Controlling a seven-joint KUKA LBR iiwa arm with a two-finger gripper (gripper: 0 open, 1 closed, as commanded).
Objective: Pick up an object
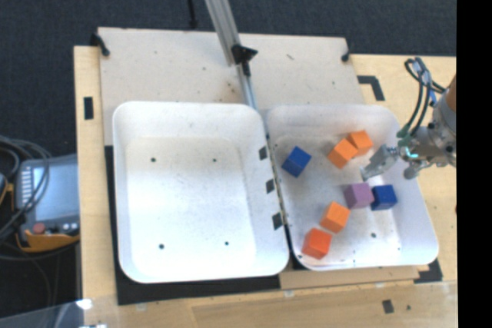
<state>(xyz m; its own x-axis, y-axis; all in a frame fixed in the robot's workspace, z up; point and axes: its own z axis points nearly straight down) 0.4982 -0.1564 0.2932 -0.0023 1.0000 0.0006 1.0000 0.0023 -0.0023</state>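
No readable writing anywhere here. The blocks (297, 161) show plain faces, no letters or numbers. The bins (192, 115) carry only dark specks, no labels. The pendant (44, 196) at the left edge has a screen, but it is too small and blurred to read.

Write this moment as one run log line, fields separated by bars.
gripper: above right bin, nothing seen held | nearest: purple block, blue block | pick: not yet done

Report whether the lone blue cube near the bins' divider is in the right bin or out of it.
In. The blue cube rests on the right bin's floor, just inside its left wall, apart from the other cubes.
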